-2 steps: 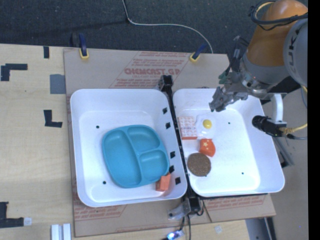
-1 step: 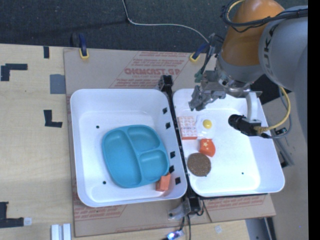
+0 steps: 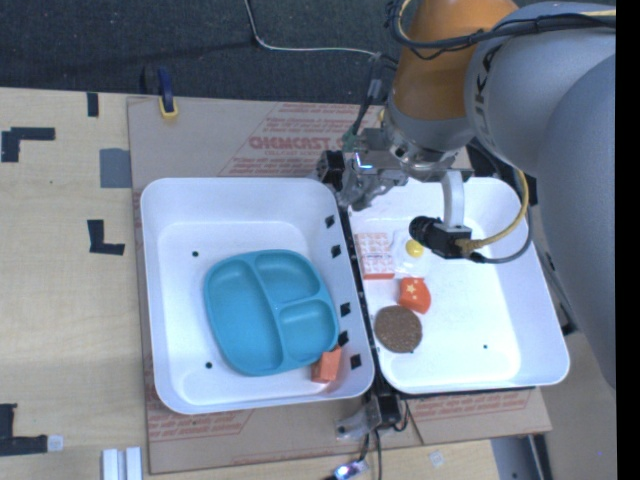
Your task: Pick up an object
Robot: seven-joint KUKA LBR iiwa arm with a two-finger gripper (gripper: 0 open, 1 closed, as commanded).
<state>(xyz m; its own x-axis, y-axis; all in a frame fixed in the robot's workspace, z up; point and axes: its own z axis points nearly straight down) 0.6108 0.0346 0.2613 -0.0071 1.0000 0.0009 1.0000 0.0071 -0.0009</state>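
Left bin (image 3: 165,268): blue divided plate (image 3: 270,310) at centre, orange piece (image 3: 326,366) tight against the right wall, open floor along the left side. Right bin (image 3: 520,353): printed card (image 3: 374,253), yellow bit (image 3: 413,250), red piece (image 3: 415,294), brown disc (image 3: 398,329) crowd the left edge; right half free. Cardboard on table (image 3: 60,298). Arm (image 3: 520,78) over the right bin's top-left corner; gripper (image 3: 362,178) state: cannot tell.

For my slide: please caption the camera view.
Arm above right bin with tomato and cookie; blue plate in left bin.
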